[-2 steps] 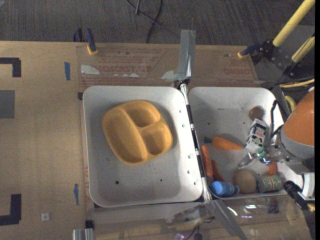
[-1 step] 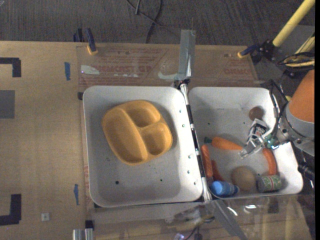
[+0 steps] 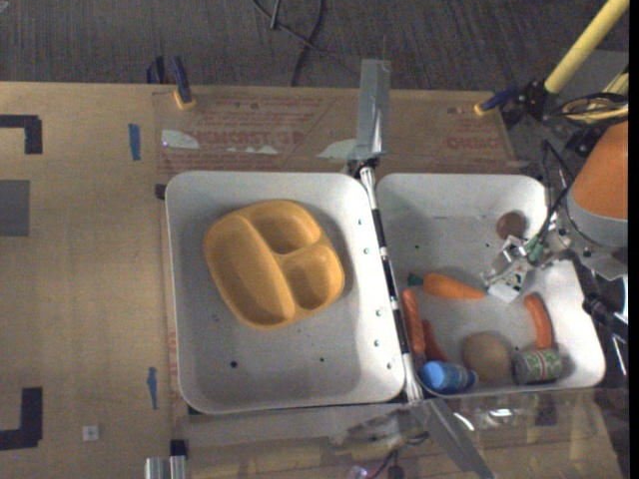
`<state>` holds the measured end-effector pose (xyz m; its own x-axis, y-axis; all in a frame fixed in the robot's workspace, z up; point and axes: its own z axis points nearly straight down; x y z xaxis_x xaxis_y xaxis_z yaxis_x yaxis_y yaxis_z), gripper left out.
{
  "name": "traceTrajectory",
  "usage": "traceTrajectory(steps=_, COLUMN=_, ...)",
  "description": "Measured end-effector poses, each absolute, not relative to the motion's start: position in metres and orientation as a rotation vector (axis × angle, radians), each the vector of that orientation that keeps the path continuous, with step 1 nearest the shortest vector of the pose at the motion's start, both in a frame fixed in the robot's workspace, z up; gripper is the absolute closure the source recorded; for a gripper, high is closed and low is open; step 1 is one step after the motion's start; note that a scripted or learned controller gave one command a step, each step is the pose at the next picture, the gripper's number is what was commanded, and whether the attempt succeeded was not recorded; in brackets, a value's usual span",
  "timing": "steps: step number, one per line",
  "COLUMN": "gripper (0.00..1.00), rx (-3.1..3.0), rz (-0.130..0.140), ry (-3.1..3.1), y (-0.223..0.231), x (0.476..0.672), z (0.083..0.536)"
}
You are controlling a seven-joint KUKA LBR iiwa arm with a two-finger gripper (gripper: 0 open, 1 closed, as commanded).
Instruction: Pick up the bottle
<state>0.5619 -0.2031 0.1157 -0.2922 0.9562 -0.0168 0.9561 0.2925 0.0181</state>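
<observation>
The bottle is small and blue and lies on its side at the front edge of the right bin, near that bin's front left corner. My gripper hangs over the right half of the same bin, behind and to the right of the bottle and well apart from it. Its tip is close to the right end of an orange carrot. Nothing can be made out in the gripper.
A brown potato touches the bottle's right side, with a tin can beyond it. A red sausage, a reddish strip and a brown ball share that bin. The left bin holds a yellow divided plate.
</observation>
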Motion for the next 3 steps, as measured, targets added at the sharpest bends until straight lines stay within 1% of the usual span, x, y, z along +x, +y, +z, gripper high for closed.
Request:
traceTrajectory(steps=1, gripper=0.0, rx=2.014, rz=0.021, ry=2.353, y=-0.132, x=0.498, z=0.101)
traceTrajectory(steps=2, gripper=0.0, rx=2.093, rz=0.0, ry=2.339, y=-0.216, x=0.48, z=0.14)
traceTrajectory(steps=3, gripper=0.0, rx=2.328, rz=0.004, ry=2.103, y=-0.173, x=0.481, z=0.087)
